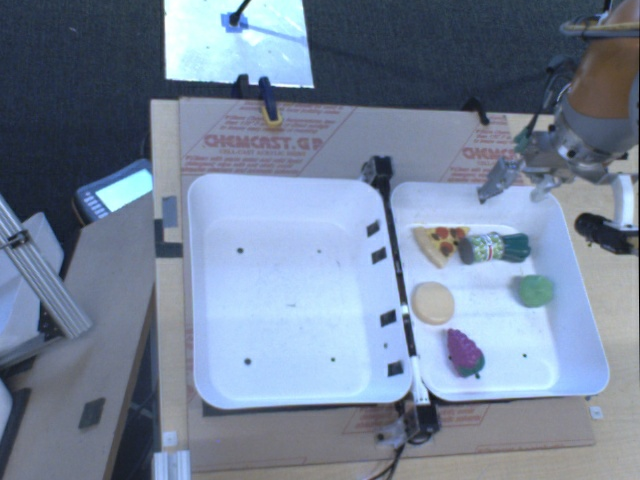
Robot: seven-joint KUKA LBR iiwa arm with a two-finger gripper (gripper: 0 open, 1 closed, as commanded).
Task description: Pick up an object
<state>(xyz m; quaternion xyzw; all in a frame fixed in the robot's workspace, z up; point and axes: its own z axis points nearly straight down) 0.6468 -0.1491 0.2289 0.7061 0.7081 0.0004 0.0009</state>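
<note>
A purple bunch of toy grapes (464, 352) lies closest to me, at the front of the right white plastic bin (573, 360). Just behind the grapes sits a round tan cookie-like disc (434, 303). Off to the right of that disc is a small green ball-shaped toy (535, 290). Behind the disc lies a yellow toy pizza slice (440, 242), and touching it is a green and white toy bottle lying on its side (493, 247). The left white plastic bin (285, 288) sits beside the right one. The grey two-finger gripper (518, 183) hangs over the back edge of the right bin, behind the bottle. Its fingers are spread apart and nothing is between them.
</note>
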